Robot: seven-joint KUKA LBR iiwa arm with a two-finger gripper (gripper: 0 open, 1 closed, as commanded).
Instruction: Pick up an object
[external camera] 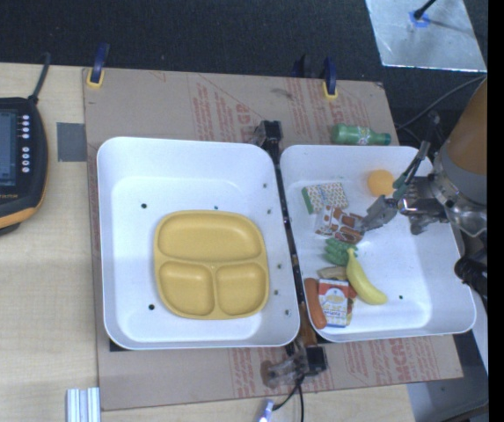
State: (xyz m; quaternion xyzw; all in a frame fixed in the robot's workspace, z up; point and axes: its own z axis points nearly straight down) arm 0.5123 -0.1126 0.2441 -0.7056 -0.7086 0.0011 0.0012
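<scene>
We see the gripper (376,213) poised over the packet (340,224) in the right bin (441,319); its grip we cannot tell.

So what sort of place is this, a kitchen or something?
More likely a robotics lab bench: a robot arm reaches over two white bins, toy food like a banana fills one, and a control pendant sits nearby.

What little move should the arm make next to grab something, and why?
Probably lower a little onto the small packet. The gripper hangs right beside it in the right bin with nothing between its fingers.
</scene>
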